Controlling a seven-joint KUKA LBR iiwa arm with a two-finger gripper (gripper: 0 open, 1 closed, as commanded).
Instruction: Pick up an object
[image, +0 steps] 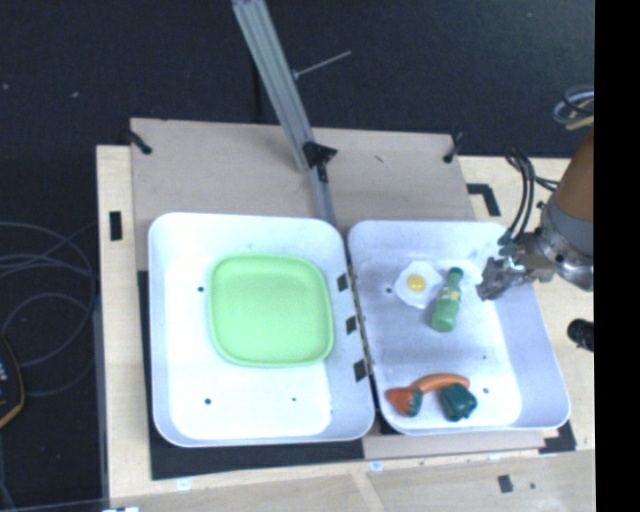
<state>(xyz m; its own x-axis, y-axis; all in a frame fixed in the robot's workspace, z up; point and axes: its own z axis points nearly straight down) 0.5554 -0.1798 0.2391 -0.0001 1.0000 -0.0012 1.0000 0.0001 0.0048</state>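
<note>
Well, we saw the pincer (492, 283) hovering over the right bin (520, 345), and we couldn't tell its opening; the green bottle (445, 300) lay just left, beside the fried egg (414, 283).

You saw a grey metal wrist (562, 258) beneath an orange band (580, 190), with black cables (524, 200) looping beside it and a small dark gripper (492, 280).
</note>
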